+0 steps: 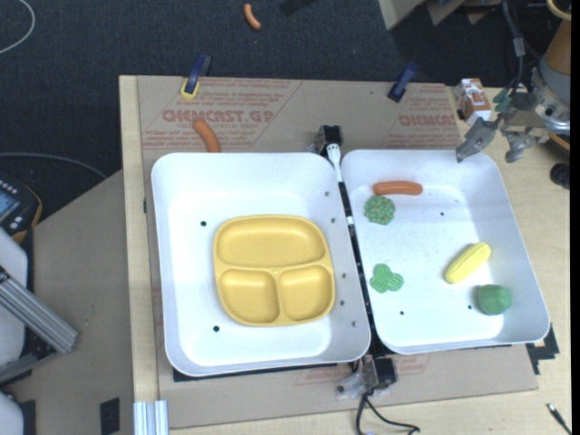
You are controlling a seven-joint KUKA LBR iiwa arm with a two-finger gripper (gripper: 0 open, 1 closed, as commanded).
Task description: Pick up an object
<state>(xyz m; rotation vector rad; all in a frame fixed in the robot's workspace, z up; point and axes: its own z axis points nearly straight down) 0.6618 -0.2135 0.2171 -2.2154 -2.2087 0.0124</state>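
Observation:
The right bin (507, 216) holds an orange sausage (397, 188), a green broccoli piece (380, 209), a flat green leafy piece (387, 279), a yellow corn cob (468, 262) and a round green object (493, 299). My gripper (492, 149) hangs over the far right corner of this bin, above its rim. It is open with nothing between its fingers, well apart from every object. The sausage is the nearest piece, to its left.
The left bin (181, 243) holds a yellow divided tray (273, 268). Another orange sausage (207, 135) lies on the cardboard behind that bin, and one more (252, 15) on the dark floor. Blue clamps (195, 75) (401, 82) grip the board's far edge.

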